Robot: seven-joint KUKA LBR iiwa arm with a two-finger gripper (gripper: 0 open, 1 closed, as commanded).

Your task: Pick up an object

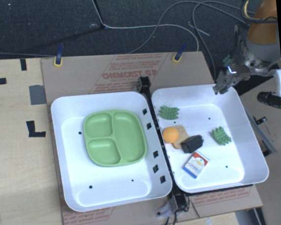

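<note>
The right bin (240, 124) holds several small things: a green leafy piece (169, 112) near its back left, an orange ball (171, 135) on a tan piece, a black block (192, 143) beside it, a second green piece (222, 136) to the right, and a small blue, white and red box (195, 165) toward the front. My gripper (223, 85) hangs over the right bin's back right corner, above the rim and apart from all of these. Nothing shows between its tips.
The left bin (73, 185) carries a green divided plate (115, 137). Black clips line the seam between the two bins. Cables run across the dark surface behind the cardboard sheet under the bins.
</note>
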